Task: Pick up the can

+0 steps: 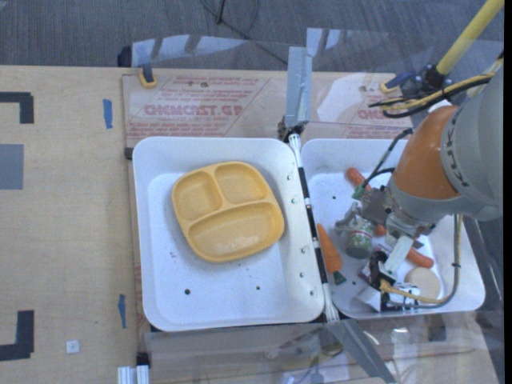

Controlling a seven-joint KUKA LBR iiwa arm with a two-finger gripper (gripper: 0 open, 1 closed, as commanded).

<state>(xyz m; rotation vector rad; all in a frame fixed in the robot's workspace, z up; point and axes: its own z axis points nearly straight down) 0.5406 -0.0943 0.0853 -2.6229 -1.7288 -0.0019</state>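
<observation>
A: Gripper [370, 232] is low in the right bin [472, 294], right against the can [358, 240].
B: Holding it?
A: Can't tell; the wrist hides it. The can lies beside a carrot [328, 250].

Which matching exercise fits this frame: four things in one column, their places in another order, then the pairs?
Things:
1. yellow divided plate
2. carrot
3. can
4. gripper

Places:
A. right bin, by its left wall
B. left bin, lying flat
C. low over the right bin, beside the can
D. right bin, next to the carrot and under the wrist

Pairs: 1-B, 2-A, 3-D, 4-C
</observation>
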